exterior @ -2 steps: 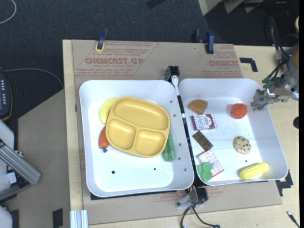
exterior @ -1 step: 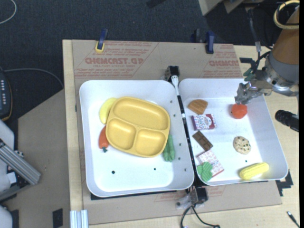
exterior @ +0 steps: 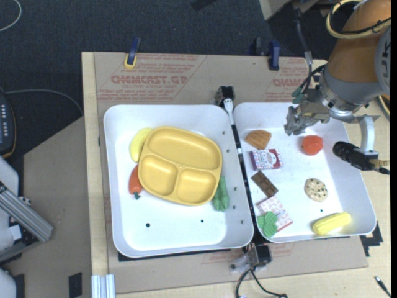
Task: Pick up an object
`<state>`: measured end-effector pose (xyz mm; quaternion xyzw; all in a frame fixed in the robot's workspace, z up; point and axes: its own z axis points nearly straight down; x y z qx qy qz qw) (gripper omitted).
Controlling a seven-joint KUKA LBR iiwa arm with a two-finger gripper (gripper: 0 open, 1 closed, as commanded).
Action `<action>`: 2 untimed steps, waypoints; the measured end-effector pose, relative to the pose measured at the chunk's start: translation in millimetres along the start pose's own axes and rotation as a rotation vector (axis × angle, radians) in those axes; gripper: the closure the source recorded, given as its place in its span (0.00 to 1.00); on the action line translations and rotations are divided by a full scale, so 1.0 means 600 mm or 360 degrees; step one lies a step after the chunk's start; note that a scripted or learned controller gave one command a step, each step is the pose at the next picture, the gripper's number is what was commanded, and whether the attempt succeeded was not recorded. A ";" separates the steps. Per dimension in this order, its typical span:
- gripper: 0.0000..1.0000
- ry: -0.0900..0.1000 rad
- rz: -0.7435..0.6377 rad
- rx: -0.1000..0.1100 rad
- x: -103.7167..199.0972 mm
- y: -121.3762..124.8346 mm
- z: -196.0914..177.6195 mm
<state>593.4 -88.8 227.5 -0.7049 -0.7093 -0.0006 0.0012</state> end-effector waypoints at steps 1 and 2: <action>1.00 0.0000 0.0000 -0.0001 0.081 -0.002 -0.011; 1.00 -0.0003 0.0009 0.0006 0.082 -0.005 0.024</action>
